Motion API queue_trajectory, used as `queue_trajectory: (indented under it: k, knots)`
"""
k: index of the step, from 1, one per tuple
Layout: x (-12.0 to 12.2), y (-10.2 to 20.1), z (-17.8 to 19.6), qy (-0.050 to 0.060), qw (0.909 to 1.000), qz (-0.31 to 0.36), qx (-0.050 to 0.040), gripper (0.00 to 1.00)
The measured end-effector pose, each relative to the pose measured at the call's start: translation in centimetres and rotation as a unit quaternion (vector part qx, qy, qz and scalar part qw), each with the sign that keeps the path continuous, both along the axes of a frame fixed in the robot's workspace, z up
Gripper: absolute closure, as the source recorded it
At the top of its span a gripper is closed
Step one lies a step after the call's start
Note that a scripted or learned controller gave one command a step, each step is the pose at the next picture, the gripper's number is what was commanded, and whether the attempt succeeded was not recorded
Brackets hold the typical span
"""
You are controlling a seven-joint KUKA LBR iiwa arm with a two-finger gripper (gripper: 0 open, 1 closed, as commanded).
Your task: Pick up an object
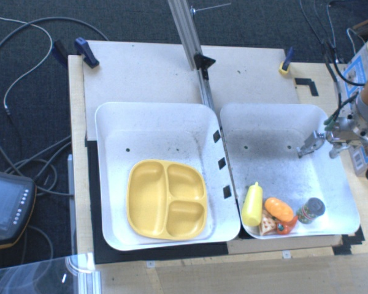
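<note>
At the right edge of the right bin [331, 182] we saw the tool [322, 144], hanging above the bin's upper right part. Its two fingers stood apart, with nothing between them, so it was released and grasping nothing.

Going outward from the tool, the bin floor under it was bare. The things for picking lay well apart from it, in a group along the near edge of the same bin. There was a yellow bottle [253, 204], lying with its narrow end away from us. Just beside it lay an orange piece [278, 209] like a toy carrot, touching a small flat piece [269, 226] with red and pale colours. A small dark can [310, 210] lay to the right of them.

We judged all of them light and stiff, probably plastic toys. The bottle looked smooth and round, so it could slip or roll; we would take it across the middle of the body. The can could also roll, and we would close on its curved sides.

In the left bin [110, 164] lay a yellow divided plate [167, 199], wide and shallow, hard to take except by the rim. Both bins stood on the worktop [141, 72].

The can had a label, but it was too small for us to read. We could read no writing or brand.
</note>
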State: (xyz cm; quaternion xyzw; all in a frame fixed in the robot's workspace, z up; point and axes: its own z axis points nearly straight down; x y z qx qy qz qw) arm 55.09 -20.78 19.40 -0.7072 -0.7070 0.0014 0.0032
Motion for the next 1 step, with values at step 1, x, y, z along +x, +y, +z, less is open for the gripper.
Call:
queue_trajectory:
  k: [1]
  knots:
    - [-0.79, -0.23, -4.57, 0.0, 1.0, 0.0, 0.0003, 0.0]
